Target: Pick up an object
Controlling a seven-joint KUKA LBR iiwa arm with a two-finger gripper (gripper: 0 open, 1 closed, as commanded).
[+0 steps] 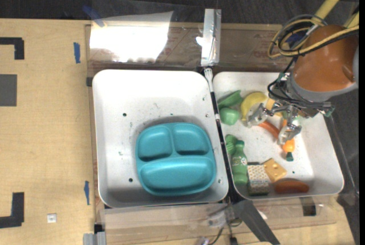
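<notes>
The hand (278, 118) is being held open over the carrot (272, 127) in the right bin (331, 170), nothing being gripped.

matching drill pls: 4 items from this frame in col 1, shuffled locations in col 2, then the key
Column 1
1. teal divided tray
2. green bottle
3. cheese wedge
4. gripper

Column 2
A. lying along the left wall of the right bin
B. over the upper middle of the right bin, beside a yellow banana
C. in the left bin, towards its near side
D. near the front edge of the right bin, just above a red sausage-shaped piece

Pairs: 1-C, 2-A, 3-D, 4-B
</notes>
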